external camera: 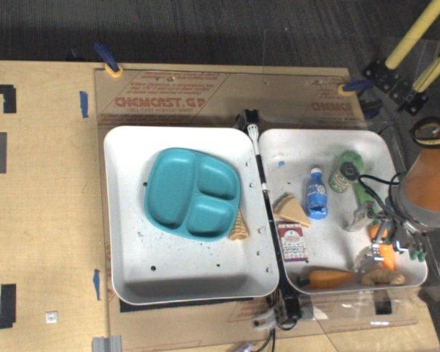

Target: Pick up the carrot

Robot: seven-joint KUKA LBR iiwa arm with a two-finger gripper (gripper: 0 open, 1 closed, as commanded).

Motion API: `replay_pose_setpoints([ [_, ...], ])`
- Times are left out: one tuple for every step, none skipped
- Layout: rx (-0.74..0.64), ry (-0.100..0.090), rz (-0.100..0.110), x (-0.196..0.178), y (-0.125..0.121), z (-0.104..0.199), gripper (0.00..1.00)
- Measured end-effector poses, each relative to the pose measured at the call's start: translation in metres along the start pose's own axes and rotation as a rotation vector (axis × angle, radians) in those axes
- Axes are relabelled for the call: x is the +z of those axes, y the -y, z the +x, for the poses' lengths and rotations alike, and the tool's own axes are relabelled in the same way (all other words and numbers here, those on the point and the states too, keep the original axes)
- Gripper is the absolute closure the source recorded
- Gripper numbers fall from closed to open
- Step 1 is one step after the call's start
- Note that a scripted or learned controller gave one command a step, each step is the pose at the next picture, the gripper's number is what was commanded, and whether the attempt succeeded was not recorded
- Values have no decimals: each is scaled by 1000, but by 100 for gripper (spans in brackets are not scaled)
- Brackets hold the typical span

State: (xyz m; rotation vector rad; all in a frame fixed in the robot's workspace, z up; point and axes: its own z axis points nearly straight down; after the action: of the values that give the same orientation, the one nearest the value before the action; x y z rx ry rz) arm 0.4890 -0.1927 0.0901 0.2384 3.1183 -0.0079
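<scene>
The carrot (328, 278) is an orange, elongated piece lying flat along the front wall of the right bin (297, 147), its thick end pointing right toward a tan lump (386, 276). My gripper (363, 235) hangs over the right side of that bin, just above and to the right of the carrot. Its two silver fingers (356, 215) stand apart with nothing between them, so it is open. The nearer finger is close to the carrot's right end but not around it. Cables and a small orange part of the wrist (386, 253) hide part of the bin corner.
The right bin also holds a blue bottle (317, 194), a green bottle (347, 172), a tan wedge (292, 210) and a red and white packet (292, 243). The left bin (125, 218) holds a teal divided plate (192, 193) and a waffle cone (238, 227).
</scene>
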Motion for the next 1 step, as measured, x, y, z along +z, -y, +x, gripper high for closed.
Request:
replay_pose_setpoints([
  [-2, 12, 0, -13, -1, -4, 100],
])
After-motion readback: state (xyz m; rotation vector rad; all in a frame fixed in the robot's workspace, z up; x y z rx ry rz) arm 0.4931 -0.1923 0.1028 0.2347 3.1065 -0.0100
